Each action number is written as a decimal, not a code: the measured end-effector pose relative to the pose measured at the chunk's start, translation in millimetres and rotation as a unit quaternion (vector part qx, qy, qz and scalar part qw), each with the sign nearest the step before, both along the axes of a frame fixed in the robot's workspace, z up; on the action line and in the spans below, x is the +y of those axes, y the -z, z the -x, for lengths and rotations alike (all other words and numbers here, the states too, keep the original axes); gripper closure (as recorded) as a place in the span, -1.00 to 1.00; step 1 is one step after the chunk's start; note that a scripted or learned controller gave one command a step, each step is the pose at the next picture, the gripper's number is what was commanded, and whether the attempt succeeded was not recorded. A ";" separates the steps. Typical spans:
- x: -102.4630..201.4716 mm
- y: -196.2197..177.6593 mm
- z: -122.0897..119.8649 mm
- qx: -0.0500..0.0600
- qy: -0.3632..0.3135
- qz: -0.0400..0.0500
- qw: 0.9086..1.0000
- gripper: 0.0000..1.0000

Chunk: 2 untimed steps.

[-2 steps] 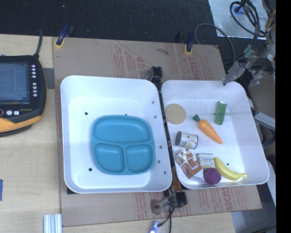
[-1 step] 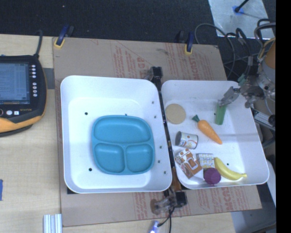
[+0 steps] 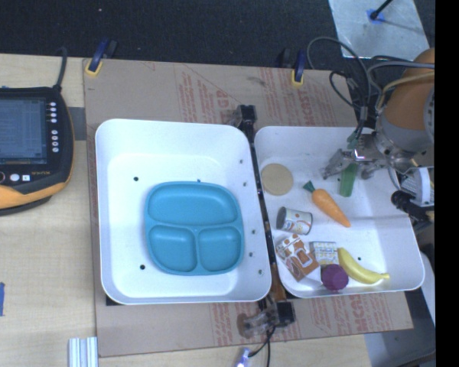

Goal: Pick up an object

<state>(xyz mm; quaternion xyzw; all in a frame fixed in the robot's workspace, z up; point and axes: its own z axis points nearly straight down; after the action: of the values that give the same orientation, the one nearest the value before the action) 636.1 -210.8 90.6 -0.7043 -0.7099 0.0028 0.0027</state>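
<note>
My gripper (image 3: 349, 168) hangs over the far part of the right bin (image 3: 394, 239), with its fingers spread open. A green stick-shaped object (image 3: 347, 182) stands right under it, between the fingertips, and its upper end is hidden by the gripper. I cannot tell whether the fingers touch it. An orange carrot (image 3: 330, 207) lies just in front and to the left. Further objects in this bin are a tan round disc (image 3: 277, 179), a small can (image 3: 294, 220) on its side, a brown and white packet (image 3: 296, 255), a purple plum (image 3: 334, 277) and a yellow banana (image 3: 361, 268).
The left bin (image 3: 122, 274) holds a blue divided plate (image 3: 193, 226). A control tablet (image 3: 19, 140) lies on the bench at far left. Cables loop behind the right bin near the arm (image 3: 405, 105). Clamps sit at the cardboard's far edge.
</note>
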 end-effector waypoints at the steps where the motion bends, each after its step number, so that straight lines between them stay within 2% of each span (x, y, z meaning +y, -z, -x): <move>1: -0.8 -12.1 -1.1 -0.001 -0.002 0.000 1.000 1.00; 2: 75.2 -62.8 59.4 -0.002 0.000 0.000 1.000 1.00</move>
<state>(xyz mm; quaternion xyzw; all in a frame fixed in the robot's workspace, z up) 576.7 -135.7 153.4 -0.7043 -0.7099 0.0015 0.0009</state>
